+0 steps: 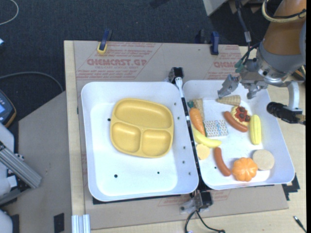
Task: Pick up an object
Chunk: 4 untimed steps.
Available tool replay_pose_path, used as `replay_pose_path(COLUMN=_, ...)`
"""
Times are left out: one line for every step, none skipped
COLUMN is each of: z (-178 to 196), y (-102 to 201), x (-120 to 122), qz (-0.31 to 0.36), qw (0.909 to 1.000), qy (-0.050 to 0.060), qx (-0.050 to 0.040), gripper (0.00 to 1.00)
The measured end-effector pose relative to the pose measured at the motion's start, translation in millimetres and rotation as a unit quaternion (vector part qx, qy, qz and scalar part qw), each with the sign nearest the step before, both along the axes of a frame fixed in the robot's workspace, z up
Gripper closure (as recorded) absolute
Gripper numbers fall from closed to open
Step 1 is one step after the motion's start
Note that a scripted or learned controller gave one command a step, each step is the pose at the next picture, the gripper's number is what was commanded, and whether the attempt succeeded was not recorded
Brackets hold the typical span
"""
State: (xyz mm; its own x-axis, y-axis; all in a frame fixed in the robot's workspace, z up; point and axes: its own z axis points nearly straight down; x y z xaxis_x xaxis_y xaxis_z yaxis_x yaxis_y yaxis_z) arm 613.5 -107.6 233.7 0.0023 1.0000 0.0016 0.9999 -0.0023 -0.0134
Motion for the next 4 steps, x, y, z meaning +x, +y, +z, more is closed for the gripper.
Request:
replay_pose_path(z=6.8, y=0.1, x=2.5, qz=0.001, qw=1.0, qy=-0.006, qx=-0.0008, gripper=0.0)
replay_pose_path(z=-46.4, y=2.4, x=11.9, qz=0.002, qw=1.0, qy=-0.003, qx=-0.0002, gripper=0.0)
replay_pose_path(z=-109.7, y=5.6, x=14.6, qz=0.001, qw=1.0, qy=-0.003, qx=0.0001, gripper=0.0)
replay_pose_path(z=-151.1, y=5.9, x=13.9, qz=0.001, qw=1.0, qy=-0.004, qx=-0.0009, gripper=0.0)
